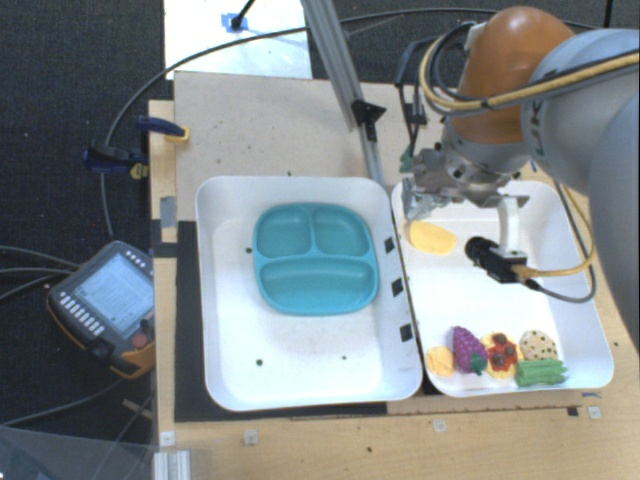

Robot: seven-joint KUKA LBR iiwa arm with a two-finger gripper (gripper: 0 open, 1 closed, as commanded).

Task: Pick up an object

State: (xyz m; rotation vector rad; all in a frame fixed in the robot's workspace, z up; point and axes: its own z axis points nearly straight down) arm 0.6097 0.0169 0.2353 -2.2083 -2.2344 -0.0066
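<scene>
In the right bin (560,298), a flat yellow piece (432,238) lies near the far left corner. My gripper (421,206) hangs just above that piece's far left edge, under the grey wrist and orange band. Along the bin's near edge sits a row of toy foods: a small yellow piece (439,360), purple grapes (466,349), a pizza slice (500,352), a cookie (539,344) and a green vegetable (541,372).
The left bin (230,348) holds a teal divided plate (315,259). A black cable fitting (494,258) hangs off the wrist over the right bin. A metal pole (335,53) slants across the back. A teach pendant (105,303) lies left of the bench.
</scene>
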